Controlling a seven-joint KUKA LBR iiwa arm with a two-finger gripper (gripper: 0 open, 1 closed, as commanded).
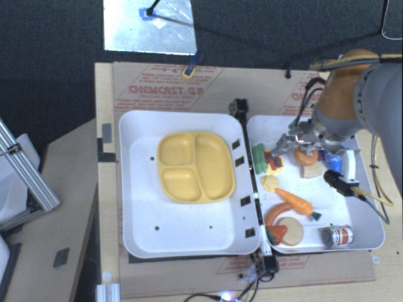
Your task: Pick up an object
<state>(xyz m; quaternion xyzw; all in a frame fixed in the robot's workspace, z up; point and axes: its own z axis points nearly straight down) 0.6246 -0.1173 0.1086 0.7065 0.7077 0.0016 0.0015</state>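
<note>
Claw over the right bin's far half, pick not made yet.

Nearest me in the shallow white right-hand bin [371, 234]: small red-labelled metal can [338, 235], round tan disc [290, 229] touching a curved orange sausage-shaped piece [275, 212], then the orange toy carrot [295, 200]. Mid-bin, a pale yellow lump [270, 182]; beyond it a green strip with a red block [264, 158]. Claw [301, 143] hangs at the far end beside a tan-and-orange wedge [309, 163] and a blue piece [334, 163]; I can't tell whether it's released or clenched, and I see nothing in it. I'd go for the wedge: centre over it, descend straight, keep off the blue piece, clench low. Left bin [135, 187] carries the yellow three-compartment plastic tray [194, 166].
</note>
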